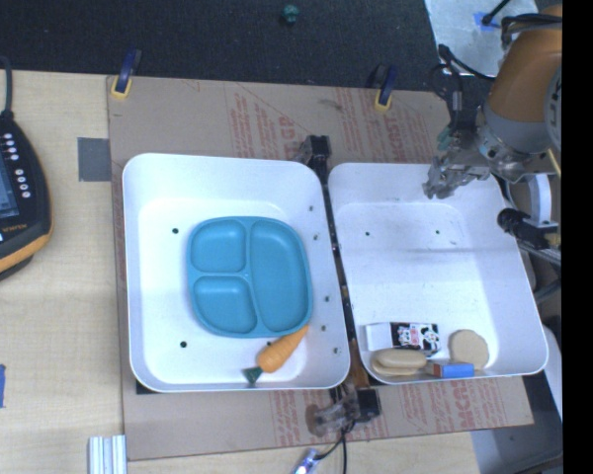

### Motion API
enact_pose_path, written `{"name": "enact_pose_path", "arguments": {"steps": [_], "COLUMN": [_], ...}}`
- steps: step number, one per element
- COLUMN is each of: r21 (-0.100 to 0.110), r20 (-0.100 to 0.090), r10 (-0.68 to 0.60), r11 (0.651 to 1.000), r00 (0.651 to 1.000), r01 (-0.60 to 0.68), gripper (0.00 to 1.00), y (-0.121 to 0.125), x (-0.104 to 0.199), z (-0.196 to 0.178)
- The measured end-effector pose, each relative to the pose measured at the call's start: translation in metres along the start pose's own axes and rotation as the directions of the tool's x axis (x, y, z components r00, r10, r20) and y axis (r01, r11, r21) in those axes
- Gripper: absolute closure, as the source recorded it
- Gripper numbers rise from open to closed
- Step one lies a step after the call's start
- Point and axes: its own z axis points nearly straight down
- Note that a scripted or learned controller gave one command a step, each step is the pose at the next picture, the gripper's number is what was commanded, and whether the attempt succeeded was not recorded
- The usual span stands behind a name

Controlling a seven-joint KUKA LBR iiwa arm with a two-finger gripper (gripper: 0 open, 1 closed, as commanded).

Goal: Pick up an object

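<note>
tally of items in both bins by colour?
Blue: 2, divided plate, small blue piece
Orange: 1, carrot
Tan: 2, round piece, oval piece
Black-and-white: 1, small box
Total: 6

Bench [59,294] is carrying cardboard sheet [227,117] with two white bins [148,265] side by side, pendant [5,200] lying at left edge
</note>
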Motion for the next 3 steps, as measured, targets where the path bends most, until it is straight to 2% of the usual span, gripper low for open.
{"name": "enact_pose_path", "arguments": {"steps": [1, 2, 3], "r21": [0.003, -0.002, 0.003], "r20": [0.001, 0.002, 0.002], "r10": [0.001, 0.003, 0.000], "r11": [1.000, 1.000, 1.000], "r00": [1.000, 1.000, 1.000], "r01": [-0.001, -0.003, 0.000], "gripper": [1.00, 1.00, 1.00], "y": [-0.064, -0.083, -0.063], "x": [0.036, 0.009, 0.036], "z": [0.044, -0.063, -0.014]}}
